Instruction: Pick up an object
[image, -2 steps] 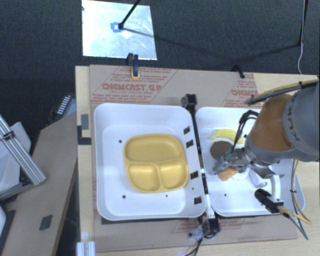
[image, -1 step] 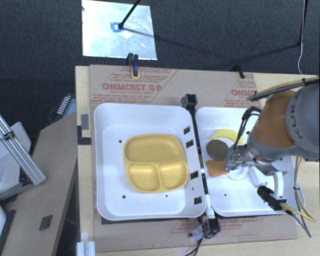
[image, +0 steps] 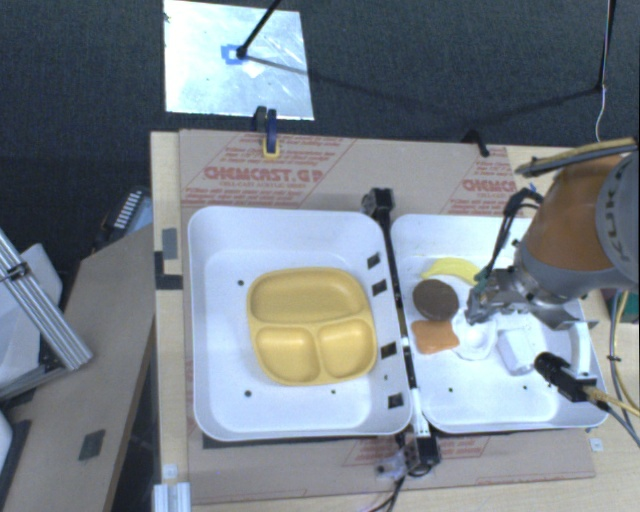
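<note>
In the right bin lie a yellow banana-shaped piece, a round brown disc, an orange-tan flat piece and a white object. A white block lies further right. My gripper hangs low over the white object, just right of the brown disc, its tips hidden among the pieces.
The left bin holds a yellow three-compartment tray. A black divider with clips runs between the bins. A black part of the arm's gear sticks out over the right bin's front right corner.
</note>
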